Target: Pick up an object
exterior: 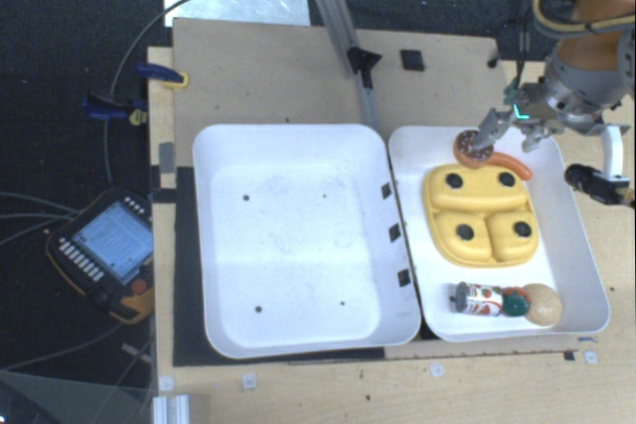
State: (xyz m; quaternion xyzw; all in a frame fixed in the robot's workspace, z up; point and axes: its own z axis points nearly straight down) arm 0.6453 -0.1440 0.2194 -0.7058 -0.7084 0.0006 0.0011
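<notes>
Right bin [586,298] holds yellow tray [480,213], small can [475,299], beige ball [542,305]; round brown donut-like object [470,148] at far rim, touching gripper [494,131] tip, grip state unclear; arm [586,35] slants in from right

You see two white bins [298,333]. The tray [480,213] is yellow with black dots. The donut [473,148] is brown. The can [478,299] is red and white. The ball [542,304] is tan.
</notes>
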